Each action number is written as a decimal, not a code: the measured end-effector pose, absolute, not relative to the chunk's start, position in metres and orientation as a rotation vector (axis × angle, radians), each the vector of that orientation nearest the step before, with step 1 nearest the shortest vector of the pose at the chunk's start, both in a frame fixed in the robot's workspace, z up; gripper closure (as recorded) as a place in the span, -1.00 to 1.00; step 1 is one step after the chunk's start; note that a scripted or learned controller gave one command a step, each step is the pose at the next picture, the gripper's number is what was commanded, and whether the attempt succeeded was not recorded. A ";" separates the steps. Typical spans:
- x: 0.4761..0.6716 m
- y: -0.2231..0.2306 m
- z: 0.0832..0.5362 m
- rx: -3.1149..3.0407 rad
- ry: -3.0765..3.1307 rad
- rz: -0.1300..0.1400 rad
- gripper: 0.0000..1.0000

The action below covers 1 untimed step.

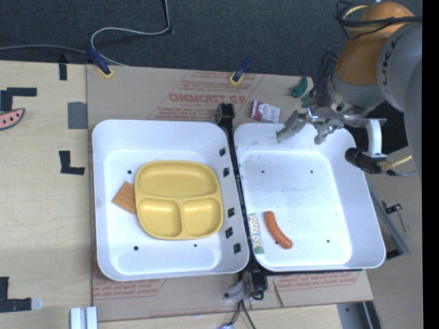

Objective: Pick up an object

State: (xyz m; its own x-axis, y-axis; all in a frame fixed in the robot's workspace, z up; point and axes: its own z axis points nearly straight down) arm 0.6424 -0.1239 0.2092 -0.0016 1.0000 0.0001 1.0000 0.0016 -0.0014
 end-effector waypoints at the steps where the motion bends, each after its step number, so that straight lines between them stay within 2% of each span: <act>1: 0.565 -0.118 0.087 -2.220 -2.221 0.000 -1.00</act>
